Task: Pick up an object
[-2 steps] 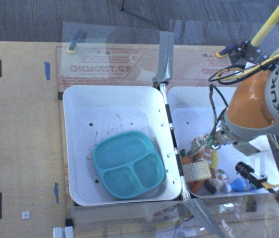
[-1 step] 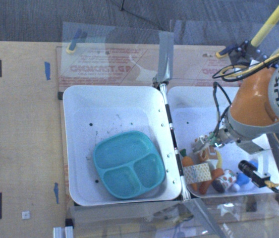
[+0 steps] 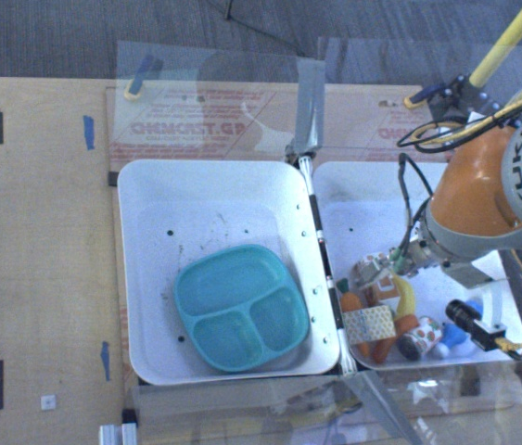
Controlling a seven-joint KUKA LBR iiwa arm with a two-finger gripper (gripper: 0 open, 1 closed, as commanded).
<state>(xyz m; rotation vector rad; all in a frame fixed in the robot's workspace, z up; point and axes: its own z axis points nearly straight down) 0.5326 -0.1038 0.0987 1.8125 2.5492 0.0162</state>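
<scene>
My jaws (image 3: 400,260) hang over the toy heap (image 3: 390,318) at lower right; whether they are parted I cannot tell. Small hard plastic pieces, light, likely slippery: best pinched across a narrow middle.

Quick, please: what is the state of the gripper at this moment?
Gripper: low over the pile of small toys in the right white bin; open or closed cannot be told.
</scene>
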